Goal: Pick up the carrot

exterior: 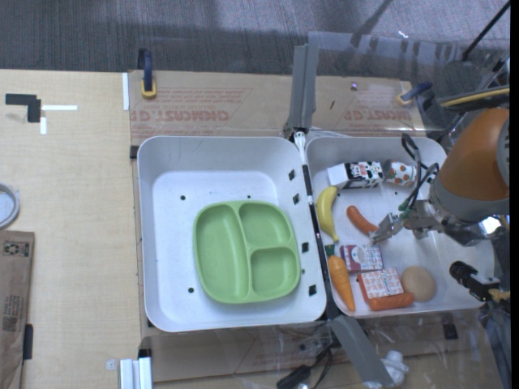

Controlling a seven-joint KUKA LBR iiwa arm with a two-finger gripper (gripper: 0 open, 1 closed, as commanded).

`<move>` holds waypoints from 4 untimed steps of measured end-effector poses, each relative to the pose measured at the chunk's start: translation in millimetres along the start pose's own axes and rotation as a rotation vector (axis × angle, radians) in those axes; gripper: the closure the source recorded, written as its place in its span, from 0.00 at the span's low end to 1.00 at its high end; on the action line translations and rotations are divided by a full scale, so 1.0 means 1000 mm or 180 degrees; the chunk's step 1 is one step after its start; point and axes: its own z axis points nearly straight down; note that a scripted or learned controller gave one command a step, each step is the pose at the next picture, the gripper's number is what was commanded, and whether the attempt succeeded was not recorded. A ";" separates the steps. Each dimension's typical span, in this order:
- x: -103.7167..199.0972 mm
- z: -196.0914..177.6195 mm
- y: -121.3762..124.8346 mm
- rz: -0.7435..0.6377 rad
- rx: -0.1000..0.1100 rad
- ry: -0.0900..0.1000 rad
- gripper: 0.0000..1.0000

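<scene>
Pincer (388, 228) first: we see it low inside the right bin (454, 305), its dark fingertips near the lower end of a small red-orange sausage (361, 220), and we cannot tell how far apart its fingers stand, nor do we see anything caught between them. We find the carrot (340, 281) lying along that bin's left wall, green top toward the banana (327, 211) just above it and its orange tip pointing at the near rim, well apart from the pincer. Just right of the carrot we see two small red-and-white cartons (371, 271), with an orange-red piece at the lower edge of the nearer one, and a pale round item (418, 283) beside them. Along the far side we make out a black-and-white carton (362, 173) and a spotted brown-and-white item (400, 172). In the left bin (162, 241) we see a green divided plate (247, 251) lying flat. Both bins sit on the bench (65, 185), over brown cardboard (211, 102).
</scene>
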 end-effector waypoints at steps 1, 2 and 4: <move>-0.056 -0.130 0.018 -0.0534 0.0008 0.0000 0.00; -0.056 -0.139 0.019 -0.0534 0.0004 -0.0002 1.00; 0.009 -0.007 -0.006 -0.0286 0.0014 0.0005 1.00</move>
